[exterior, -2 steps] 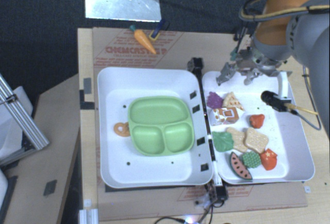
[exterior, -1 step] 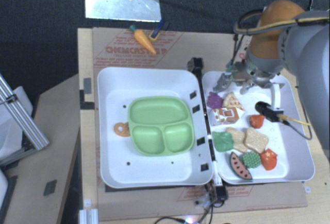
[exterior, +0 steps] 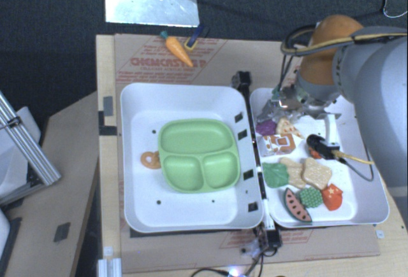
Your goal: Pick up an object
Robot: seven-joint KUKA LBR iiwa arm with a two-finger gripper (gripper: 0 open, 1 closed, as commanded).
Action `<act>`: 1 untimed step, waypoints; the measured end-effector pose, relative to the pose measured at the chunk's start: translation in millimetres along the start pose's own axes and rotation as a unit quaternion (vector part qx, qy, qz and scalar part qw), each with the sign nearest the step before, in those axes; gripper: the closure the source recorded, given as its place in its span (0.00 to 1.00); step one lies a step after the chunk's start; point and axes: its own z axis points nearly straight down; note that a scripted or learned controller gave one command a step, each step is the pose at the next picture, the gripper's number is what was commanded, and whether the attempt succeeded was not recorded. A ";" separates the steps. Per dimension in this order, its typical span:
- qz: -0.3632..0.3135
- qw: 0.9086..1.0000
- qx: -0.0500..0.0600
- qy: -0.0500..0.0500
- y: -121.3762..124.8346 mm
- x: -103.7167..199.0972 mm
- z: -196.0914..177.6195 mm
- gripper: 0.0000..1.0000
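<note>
Gripper [exterior: 280, 106] low over the back of the right bin [exterior: 376, 205], hard to read from my feed.

I honestly can't tell its state. Toy food sits right under it: a purple piece [exterior: 266, 127], waffle [exterior: 278, 143], crackers [exterior: 316, 173], watermelon slice [exterior: 297, 205]. Left bin [exterior: 137, 205] has the green tray [exterior: 197, 155].

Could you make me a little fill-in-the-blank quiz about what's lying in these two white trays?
1. The green plate lies in the ____ bin.
2. The pretzel sits just ____ of the plate.
3. The watermelon slice lies in the ____ bin.
4. The carrot lies ____ both bins, on the cardboard.

Missing words: left; left; right; outside
</note>
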 end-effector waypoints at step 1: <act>0.000 1.000 -0.004 0.000 2.1 -0.2 -14.0 1.00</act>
